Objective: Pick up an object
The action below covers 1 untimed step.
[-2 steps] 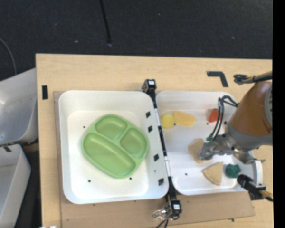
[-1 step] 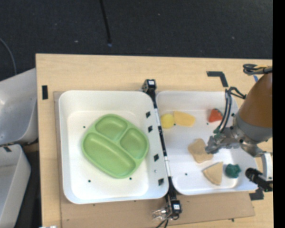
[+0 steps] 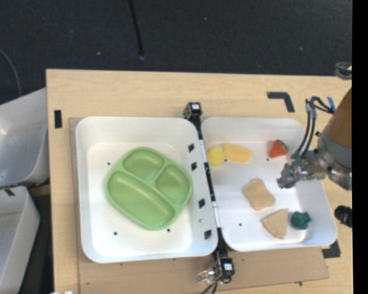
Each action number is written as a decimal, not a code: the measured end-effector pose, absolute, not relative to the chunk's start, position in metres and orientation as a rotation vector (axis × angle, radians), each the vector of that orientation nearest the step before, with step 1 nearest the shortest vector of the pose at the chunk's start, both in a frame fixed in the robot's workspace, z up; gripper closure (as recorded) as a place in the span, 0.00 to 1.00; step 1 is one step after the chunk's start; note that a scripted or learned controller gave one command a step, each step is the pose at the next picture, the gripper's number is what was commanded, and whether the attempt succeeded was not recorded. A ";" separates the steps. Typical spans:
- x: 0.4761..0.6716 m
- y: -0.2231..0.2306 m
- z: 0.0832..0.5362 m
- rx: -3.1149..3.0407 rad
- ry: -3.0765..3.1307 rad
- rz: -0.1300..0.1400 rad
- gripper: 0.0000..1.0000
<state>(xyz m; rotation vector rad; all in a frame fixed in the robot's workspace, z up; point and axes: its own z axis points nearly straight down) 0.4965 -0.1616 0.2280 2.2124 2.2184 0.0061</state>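
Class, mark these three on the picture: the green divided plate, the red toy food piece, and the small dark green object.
Green divided plastic plate [image 3: 148,187]: camera view, centre ridge.
Red toy food piece [image 3: 278,147]: camera view, its middle.
Small dark green object [image 3: 301,220]: camera view, its middle.

You will find no readable text, label, brand or number anywhere here. The only signs are plain black marks on the bench [image 3: 141,90]: an angled bracket mark [image 3: 281,99] beyond the far right corner of the right bin [image 3: 257,125], and a short black bar [image 3: 58,119] left of the left bin [image 3: 86,164]. Neither carries lettering.
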 end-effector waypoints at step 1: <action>0.505 -0.165 0.289 2.212 2.220 0.005 1.00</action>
